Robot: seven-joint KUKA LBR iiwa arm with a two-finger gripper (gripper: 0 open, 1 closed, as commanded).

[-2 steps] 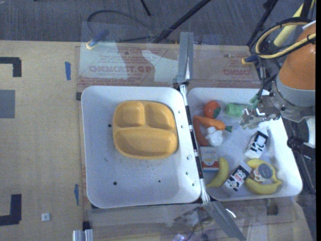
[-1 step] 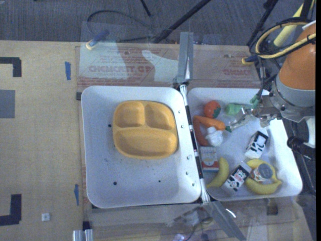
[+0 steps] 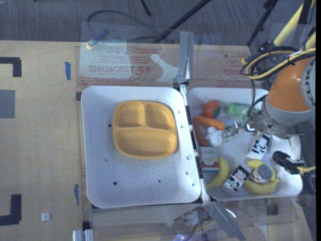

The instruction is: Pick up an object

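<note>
- The hand (image 3: 246, 127) hangs low over the cluttered right white bin (image 3: 293, 187), near a green plastic bottle (image 3: 235, 109); whether its grip is apart, I cannot tell
- A yellow divided tray (image 3: 145, 129) sits alone in the left white bin (image 3: 100, 179), away from the pick

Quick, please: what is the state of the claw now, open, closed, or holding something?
Claw: cannot be told; it sits low over the right bin, among the toys.

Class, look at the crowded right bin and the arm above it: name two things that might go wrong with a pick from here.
1. The bananas, carrot and small cartons lie packed together, so the claw may nudge neighbours or grab two.
2. The arm hides part of the right bin, so a grasp there is hard to check.
</note>
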